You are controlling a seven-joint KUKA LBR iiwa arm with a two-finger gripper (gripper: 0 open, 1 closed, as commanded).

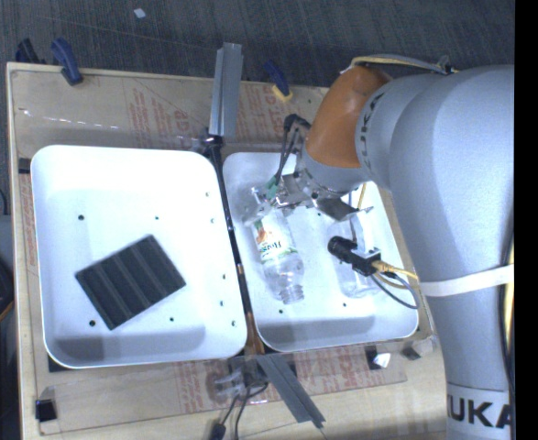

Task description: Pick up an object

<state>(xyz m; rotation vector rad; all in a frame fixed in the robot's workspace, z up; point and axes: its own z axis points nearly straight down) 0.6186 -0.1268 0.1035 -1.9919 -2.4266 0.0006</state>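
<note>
Clear plastic bottle (276, 253) with an orange-and-white label lies on its side in the right bin (333, 339), left of the bin's middle, its neck pointing toward the near wall. The gripper (282, 196) sits at the bottle's far end, touching or just above it; whether it is wide, narrow or gripping anything cannot be told. Nearer the bin's right wall lies something transparent (358, 284), too faint to identify. The left bin (41, 246) holds a black ribbed rectangular slab (131, 280), lying flat and askew toward the near-left corner.
</note>
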